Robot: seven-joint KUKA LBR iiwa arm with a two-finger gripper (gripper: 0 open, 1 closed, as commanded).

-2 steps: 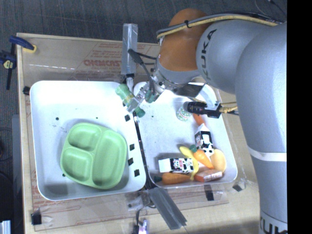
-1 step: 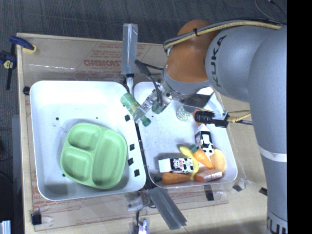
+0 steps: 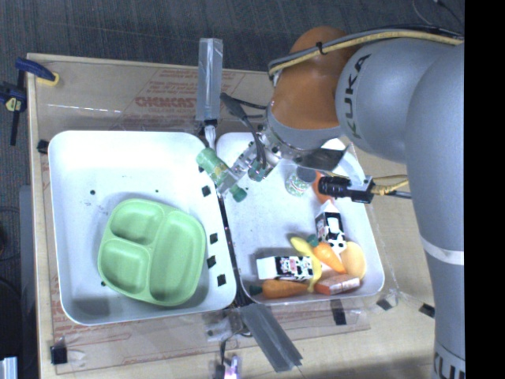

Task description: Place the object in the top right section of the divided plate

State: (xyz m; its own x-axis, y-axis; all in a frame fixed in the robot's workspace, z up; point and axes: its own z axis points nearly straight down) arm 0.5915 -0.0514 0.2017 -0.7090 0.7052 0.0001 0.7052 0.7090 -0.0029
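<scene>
The green divided plate (image 3: 151, 249) lies in the left bin (image 3: 79, 164), toward its front, with three sections. My gripper (image 3: 229, 178) hangs over the rim between the two bins, above and to the right of the plate. It is shut on a pale green translucent bottle (image 3: 213, 164), which lies slanted between the fingers, its upper end toward the left bin. The grey arm and its orange band (image 3: 312, 93) cover the back of the right bin.
The right bin (image 3: 260, 219) holds toy food along its front right: two cow-patterned cartons (image 3: 284, 267), a banana (image 3: 304, 249), a carrot (image 3: 282, 289) and an orange fruit (image 3: 353, 259). A clear cup (image 3: 298, 185) stands near the wrist. A grey bar (image 3: 210, 77) rises behind the bins.
</scene>
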